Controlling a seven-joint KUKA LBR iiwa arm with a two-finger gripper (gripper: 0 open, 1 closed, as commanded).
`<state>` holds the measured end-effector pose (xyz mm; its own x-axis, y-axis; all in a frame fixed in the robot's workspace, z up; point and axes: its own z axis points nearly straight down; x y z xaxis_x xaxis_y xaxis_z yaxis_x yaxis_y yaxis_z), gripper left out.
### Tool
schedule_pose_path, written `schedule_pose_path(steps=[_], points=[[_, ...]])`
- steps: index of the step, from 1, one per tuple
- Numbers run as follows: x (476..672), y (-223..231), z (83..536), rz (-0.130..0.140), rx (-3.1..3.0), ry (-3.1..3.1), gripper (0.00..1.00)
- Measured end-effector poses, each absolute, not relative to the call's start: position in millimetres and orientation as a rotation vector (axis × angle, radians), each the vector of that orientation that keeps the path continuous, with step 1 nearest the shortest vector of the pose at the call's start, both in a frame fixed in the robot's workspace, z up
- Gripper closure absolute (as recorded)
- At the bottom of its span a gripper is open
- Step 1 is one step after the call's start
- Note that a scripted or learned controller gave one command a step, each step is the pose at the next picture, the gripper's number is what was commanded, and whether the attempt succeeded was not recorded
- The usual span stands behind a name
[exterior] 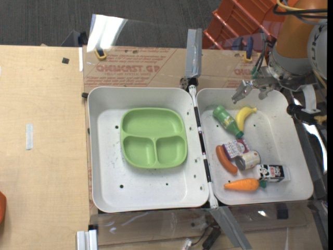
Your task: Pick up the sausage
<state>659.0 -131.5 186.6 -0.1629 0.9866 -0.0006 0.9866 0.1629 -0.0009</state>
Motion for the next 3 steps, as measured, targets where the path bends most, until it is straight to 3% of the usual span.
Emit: schedule_pose_path(steps=[1,3], points=[[624.3,-196.2,123.2,0.004,-2.090,-2.343,0.00],[509.2,-101.0,90.4,0.003,-2.120,-2.314,0.00]])
